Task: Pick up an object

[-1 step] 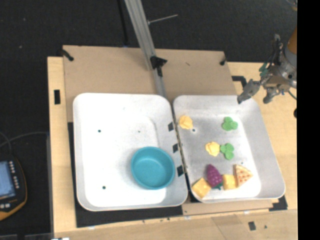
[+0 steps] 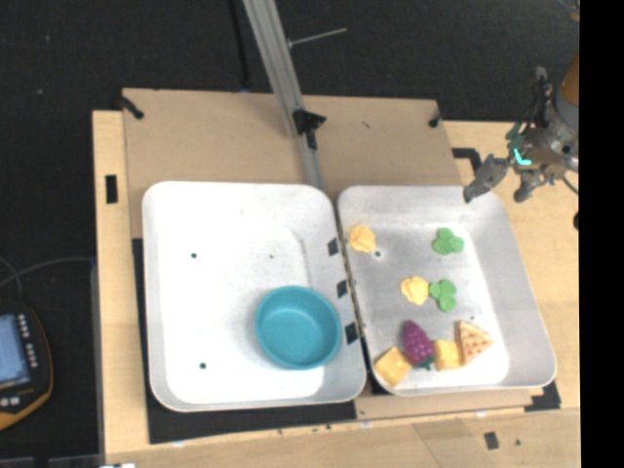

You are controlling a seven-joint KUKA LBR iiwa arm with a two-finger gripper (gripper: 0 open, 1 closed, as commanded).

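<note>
My gripper (image 2: 502, 183) hangs above the far right corner of the right bin (image 2: 507, 252), its two fingers spread open with nothing between them. Several small toy foods lie in that bin: a yellow shell (image 2: 363, 239), a green piece (image 2: 448, 243), a second yellow shell (image 2: 415, 290) beside another green piece (image 2: 445, 294), purple grapes (image 2: 417, 343), a yellow block (image 2: 393, 367), a small yellow piece (image 2: 447, 355) and a pizza slice (image 2: 473, 340). All of them lie apart from the gripper, toward the near side.
A blue bowl (image 2: 297, 327) sits in the left bin (image 2: 195, 232) near its front right corner. A slanted metal pole (image 2: 283, 76) runs from the top of the view down to the gap between the bins. A handheld device (image 2: 19, 359) lies at the left edge.
</note>
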